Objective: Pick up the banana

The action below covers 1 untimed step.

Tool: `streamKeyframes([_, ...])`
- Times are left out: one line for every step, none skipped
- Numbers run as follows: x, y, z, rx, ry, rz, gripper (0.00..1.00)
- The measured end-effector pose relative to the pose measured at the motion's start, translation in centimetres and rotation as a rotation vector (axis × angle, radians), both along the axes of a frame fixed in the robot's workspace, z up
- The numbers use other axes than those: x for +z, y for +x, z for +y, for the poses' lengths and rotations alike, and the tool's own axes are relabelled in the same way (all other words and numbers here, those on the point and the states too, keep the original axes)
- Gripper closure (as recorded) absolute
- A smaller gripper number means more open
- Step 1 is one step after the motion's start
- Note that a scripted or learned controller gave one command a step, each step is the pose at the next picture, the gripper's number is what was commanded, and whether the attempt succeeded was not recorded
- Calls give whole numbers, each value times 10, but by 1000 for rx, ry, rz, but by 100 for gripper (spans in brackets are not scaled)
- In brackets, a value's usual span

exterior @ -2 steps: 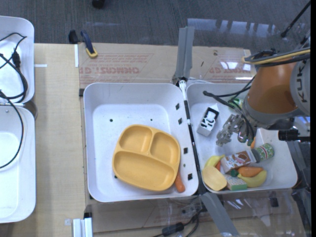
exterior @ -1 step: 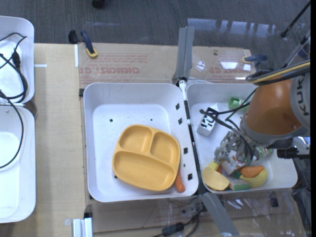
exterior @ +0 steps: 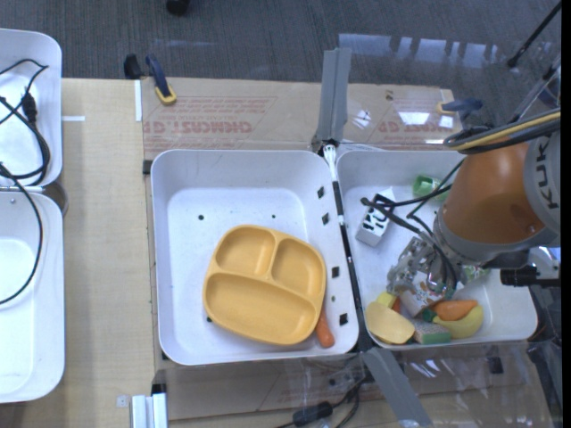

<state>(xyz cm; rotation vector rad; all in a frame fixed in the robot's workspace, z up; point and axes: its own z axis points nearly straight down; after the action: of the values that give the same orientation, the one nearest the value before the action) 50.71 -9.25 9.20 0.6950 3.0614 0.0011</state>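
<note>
My pincer (exterior: 426, 279) hangs over right bin (exterior: 508, 328), banana (exterior: 464, 324) at its 5 o'clock; grip state: can't tell.

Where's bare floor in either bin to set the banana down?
Left bin: a bare strip behind and left of the yellow tray. Right bin: crowded at its near end, where the gripper hangs over the banana and other toys.

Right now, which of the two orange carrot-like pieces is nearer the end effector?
The carrot in the right bin, lying on the banana just beside the end effector. The other carrot lies in the left bin by the yellow divided plate.
</note>
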Motion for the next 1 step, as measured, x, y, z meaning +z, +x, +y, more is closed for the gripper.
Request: streamKeyframes([0,66,-56,-2,-1,-1,0])
